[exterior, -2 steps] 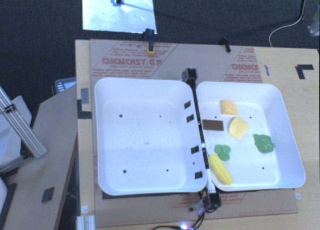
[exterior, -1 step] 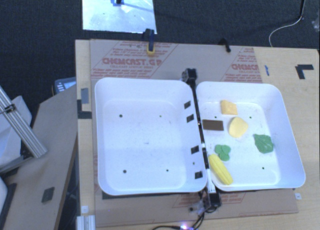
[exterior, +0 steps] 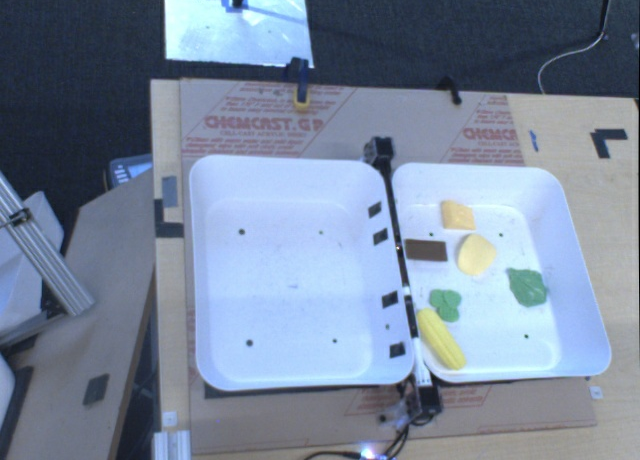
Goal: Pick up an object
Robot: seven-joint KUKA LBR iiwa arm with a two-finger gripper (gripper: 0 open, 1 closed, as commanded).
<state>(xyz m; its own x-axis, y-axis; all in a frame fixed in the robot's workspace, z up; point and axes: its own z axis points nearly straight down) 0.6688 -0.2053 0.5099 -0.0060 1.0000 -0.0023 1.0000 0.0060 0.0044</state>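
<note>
Camera view from above, and all the action sits in the right-hand shallow white plastic bin (exterior: 560,198). Take the pale yellow rounded lemon-like piece (exterior: 477,255) as our marker, near the middle of that bin. Just to its left lies a flat dark brown rectangular tile (exterior: 426,250), close but not touching. Behind it, toward the far wall, sits a small yellow-orange wedge-shaped block (exterior: 458,215). To its right and a touch nearer the camera rests a green leafy toy vegetable (exterior: 527,286). In front of it and to the left there's a smaller green leafy clump (exterior: 445,304), and nearer the camera a yellow toy corn cob (exterior: 440,338), lying at a slant, touching or almost touching that clump. Well left of the marker is the left-hand white bin (exterior: 230,188). As for the pincer, how wide it stands and whether it has anything, I cannot tell.
</note>
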